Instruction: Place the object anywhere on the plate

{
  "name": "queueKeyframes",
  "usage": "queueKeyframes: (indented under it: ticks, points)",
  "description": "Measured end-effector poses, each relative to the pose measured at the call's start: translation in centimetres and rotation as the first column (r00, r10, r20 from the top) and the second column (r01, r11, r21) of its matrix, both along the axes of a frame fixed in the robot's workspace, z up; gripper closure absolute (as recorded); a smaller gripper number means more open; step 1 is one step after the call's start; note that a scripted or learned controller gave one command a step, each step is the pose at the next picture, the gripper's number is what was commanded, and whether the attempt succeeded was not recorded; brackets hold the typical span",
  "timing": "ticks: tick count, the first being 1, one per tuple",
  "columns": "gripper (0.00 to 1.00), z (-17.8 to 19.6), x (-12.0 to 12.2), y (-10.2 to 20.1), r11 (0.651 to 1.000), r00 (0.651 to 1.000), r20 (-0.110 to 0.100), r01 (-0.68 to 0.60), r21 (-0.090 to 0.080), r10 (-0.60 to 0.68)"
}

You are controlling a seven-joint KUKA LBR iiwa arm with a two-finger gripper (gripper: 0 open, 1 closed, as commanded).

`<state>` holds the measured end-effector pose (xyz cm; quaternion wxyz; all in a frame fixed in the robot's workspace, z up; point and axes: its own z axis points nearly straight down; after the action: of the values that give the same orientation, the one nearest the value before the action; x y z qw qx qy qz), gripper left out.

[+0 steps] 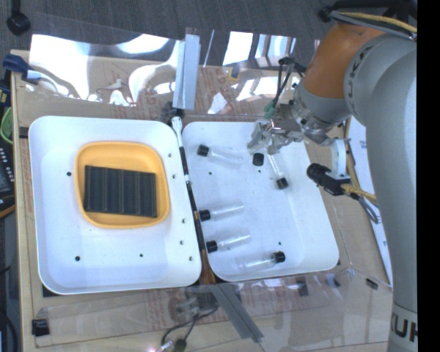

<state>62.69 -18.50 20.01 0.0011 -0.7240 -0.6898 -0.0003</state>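
Clear tubes with black caps are lying scattered in the right bin (319, 251): one (218, 153) near the upper left corner, one (277, 173) just below the gripper, two (220, 213) (227, 242) along the left wall, and one (262, 259) near the lower edge. None of them is resting on the plate. Hovering over the upper part of that bin, the gripper (268, 147) is pointing its metal fingers downward, and a small dark cap (258, 159) is showing right at its tips; whether the fingers are closing on a tube I cannot tell. Reaching in from the right, the grey arm (385, 86) is showing its orange band (334, 57) just above the wrist. In the left bin (48, 218), the yellow plate (121, 156) is sitting with a dark ribbed insert (121, 191) in its middle, well apart from the tubes.
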Motion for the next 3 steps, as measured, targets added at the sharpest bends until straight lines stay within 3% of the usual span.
queueKeyframes:
  ticks: [1,2,3]
  points:
    - [1.00,-2.4,-7.0,3.2,0.992,0.992,-0.004,-0.130,0.000,0.130]
    - [1.00,-1.5,-13.8,9.0,0.975,0.975,-0.003,-0.224,0.000,0.224]
    - [1.00,-0.9,-8.4,12.5,0.944,0.944,-0.002,-0.329,-0.001,0.329]
